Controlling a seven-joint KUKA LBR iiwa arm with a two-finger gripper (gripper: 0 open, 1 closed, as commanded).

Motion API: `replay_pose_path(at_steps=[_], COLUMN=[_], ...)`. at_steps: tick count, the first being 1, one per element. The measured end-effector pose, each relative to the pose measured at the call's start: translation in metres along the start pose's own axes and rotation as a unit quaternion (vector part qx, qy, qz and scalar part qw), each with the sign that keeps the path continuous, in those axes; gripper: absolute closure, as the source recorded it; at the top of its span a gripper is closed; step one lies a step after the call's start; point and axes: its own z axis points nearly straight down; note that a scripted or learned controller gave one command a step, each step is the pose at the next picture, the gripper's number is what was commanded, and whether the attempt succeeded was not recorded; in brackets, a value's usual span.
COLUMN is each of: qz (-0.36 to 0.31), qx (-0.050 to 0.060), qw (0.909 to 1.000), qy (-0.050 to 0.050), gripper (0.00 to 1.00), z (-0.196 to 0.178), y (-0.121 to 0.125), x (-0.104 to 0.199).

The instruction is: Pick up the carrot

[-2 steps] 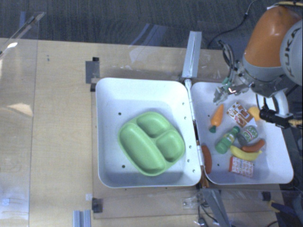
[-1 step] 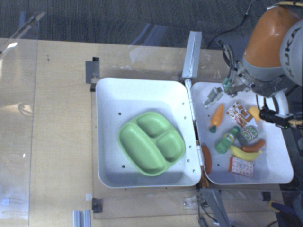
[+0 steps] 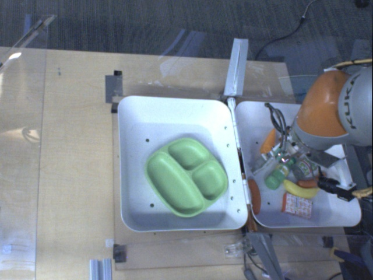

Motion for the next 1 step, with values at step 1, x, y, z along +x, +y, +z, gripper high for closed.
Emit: replay_pose_path(at_steps=[1], qz=[-0.187], qx=[-0.001], qw=[0.9823], qy=[-0.001], gripper=[0.0], z=[-0.0496], y=[0.0283], x=[-0.062])
